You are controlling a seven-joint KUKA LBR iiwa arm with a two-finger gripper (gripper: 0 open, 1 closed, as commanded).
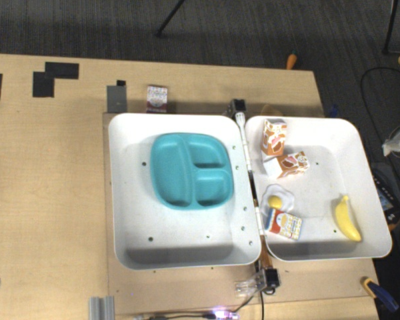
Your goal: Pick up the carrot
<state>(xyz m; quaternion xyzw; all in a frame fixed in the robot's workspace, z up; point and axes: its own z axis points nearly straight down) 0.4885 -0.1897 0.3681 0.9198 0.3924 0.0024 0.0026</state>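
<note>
Nearby, banana [347,220] beside cartons [285,226]

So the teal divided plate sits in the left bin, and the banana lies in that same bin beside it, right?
Not quite. The camera view shows the teal divided plate in the left bin, as you say, but the banana lies in the right bin, near its right wall, well apart from the plate.

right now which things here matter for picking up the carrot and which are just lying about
For the job: small orange thing at the bench's far edge, possibly the carrot, too small to tell.

Lying about: teal divided plate in the left bin; in the right bin, banana, far orange-and-white carton, near orange-and-white carton, red-and-white box, yellow item in clear wrap.
</note>
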